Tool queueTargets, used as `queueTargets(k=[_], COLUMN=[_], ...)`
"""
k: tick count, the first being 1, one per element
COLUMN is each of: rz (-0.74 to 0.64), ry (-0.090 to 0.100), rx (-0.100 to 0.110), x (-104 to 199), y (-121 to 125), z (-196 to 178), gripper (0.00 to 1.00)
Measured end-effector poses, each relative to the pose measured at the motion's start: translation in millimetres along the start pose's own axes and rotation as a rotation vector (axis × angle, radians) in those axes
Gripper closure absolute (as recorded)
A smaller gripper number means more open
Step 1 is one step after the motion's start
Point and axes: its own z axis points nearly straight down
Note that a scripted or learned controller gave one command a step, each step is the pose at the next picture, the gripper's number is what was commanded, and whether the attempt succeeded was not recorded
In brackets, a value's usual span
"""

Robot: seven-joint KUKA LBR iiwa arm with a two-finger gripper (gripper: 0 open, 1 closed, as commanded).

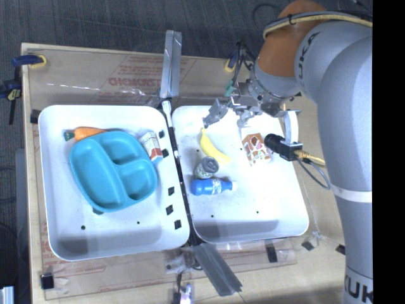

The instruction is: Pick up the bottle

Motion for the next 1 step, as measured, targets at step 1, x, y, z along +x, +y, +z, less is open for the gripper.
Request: queueTargets(k=[1], rz=[0.283], ry=[0.001], rx=[0.003], x=[15.3], y=[-68.2], z=[32.0], gripper=[0.0])
